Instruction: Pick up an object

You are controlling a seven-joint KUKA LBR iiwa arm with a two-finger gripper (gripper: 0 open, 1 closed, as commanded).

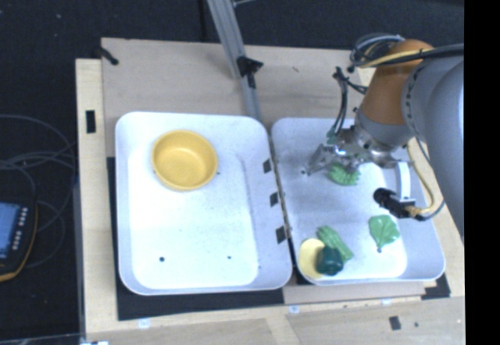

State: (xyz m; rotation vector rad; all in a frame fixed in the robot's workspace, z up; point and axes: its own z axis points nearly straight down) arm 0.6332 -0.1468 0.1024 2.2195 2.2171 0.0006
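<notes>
The end effector (337,160) is poised over a small green toy (344,174) in the right bin (297,140); whether it is spread or pressed together cannot be told. The toy is judged light, soft and best taken across its middle.

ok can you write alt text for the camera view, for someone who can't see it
A grey and orange robot arm reaches from the right into the right white bin, its gripper just above a green object. Nearer the front of that bin lie a green leaf-like piece and a green and yellow cluster. The left bin holds a yellow bowl.
</notes>
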